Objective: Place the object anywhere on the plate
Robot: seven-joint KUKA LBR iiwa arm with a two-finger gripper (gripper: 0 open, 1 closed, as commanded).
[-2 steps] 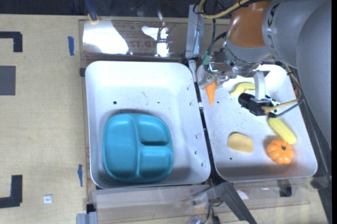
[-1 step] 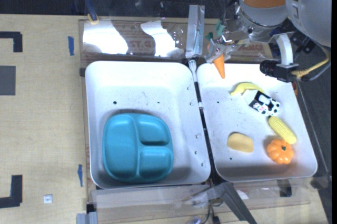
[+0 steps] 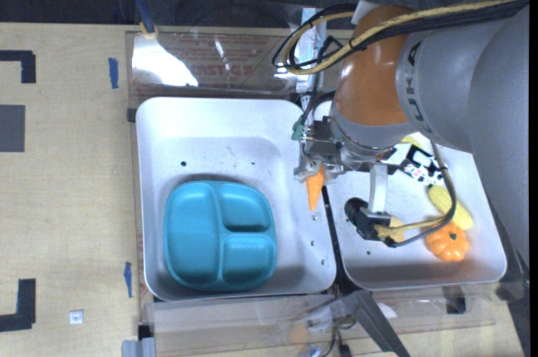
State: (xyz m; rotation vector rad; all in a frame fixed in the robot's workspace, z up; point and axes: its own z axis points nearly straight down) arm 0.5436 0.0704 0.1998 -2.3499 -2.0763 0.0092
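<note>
A blue divided plate (image 3: 220,234) lies in the left bin (image 3: 168,137), toward its front. My gripper (image 3: 314,173) hangs above the wall between the two bins, to the right of the plate. An orange carrot (image 3: 313,191) points downward between its fingers, so the gripper is shut on the carrot. The arm's grey body and orange band cover the back of the right bin.
The right bin (image 3: 420,267) holds a yellow corn cob (image 3: 448,207), an orange pumpkin-like toy (image 3: 448,244) and a black-and-white item (image 3: 418,165) partly under the arm. The back half of the left bin is bare white floor.
</note>
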